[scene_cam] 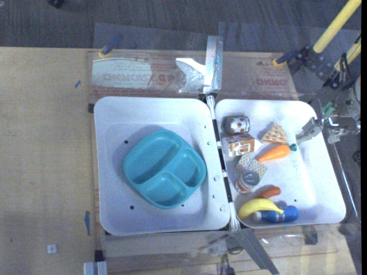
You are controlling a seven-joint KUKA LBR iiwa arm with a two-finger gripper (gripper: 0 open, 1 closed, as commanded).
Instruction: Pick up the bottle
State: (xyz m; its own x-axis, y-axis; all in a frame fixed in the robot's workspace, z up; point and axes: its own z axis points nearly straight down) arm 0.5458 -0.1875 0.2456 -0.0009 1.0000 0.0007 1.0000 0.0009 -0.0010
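Note:
The bottle [279,215] is blue with a pale end. It lies on its side at the front of the right bin [312,176], tight against a yellow banana [258,206]. My gripper [308,129] hangs over the right bin's far right side, well behind the bottle and apart from it. It is near a triangular waffle piece [275,134] and the green tip of a carrot [274,152]. Nothing shows in its grasp.
The right bin also holds a small can [235,124], a printed box [239,146], a second can [249,180] and a red sausage [268,192]. A teal divided plate [164,168] lies in the left bin [114,125]. The right bin's right half is bare.

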